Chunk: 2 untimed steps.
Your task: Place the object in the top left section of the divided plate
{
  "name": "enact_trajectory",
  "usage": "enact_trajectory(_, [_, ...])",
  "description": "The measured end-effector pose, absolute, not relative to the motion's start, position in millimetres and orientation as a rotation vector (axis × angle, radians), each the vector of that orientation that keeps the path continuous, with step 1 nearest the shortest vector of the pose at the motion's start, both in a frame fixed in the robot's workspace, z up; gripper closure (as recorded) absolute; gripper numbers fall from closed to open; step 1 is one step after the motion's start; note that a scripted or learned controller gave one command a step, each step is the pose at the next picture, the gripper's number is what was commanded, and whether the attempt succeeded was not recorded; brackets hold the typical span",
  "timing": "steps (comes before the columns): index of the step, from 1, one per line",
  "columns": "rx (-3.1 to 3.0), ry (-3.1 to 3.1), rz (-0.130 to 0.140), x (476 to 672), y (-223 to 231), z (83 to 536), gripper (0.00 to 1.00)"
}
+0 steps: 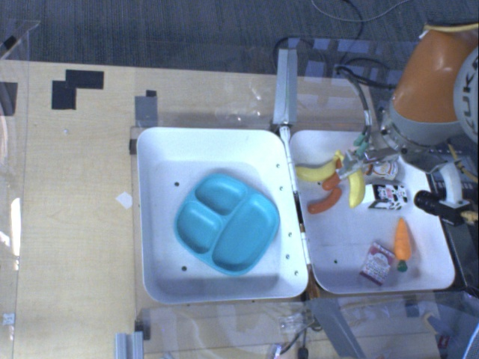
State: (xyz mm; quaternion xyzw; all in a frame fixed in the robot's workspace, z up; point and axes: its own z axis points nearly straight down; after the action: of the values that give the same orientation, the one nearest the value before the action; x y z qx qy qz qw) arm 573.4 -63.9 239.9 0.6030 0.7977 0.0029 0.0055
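Observation:
A blue divided plate (pixel 228 223) lies in the left white bin (pixel 161 163); its top left section (pixel 219 193) holds nothing. My gripper (pixel 349 167) hangs low in the right bin (pixel 430 275), right over two yellow bananas: one lying flat (pixel 314 172) and one pointing down (pixel 357 189). A red sausage (pixel 325 200) lies just below them. The gripper's tip sits between the two bananas, touching or nearly touching them. I cannot make out anything held.
In the right bin also lie a black-and-white carton (pixel 388 195), a carrot (pixel 403 239), a pink packet (pixel 378 262) and a small red-labelled item (pixel 384 169). A metal divider (pixel 284 88) runs between the bins. The orange-banded arm (pixel 434 73) looms at the right.

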Motion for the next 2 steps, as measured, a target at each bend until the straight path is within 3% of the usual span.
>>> enact_trajectory(1, [1.999,2.421,0.003,487.8,-65,184,1.00])
enact_trajectory(2, [2.034,2.387,0.006,554.0,-66,243,1.00])
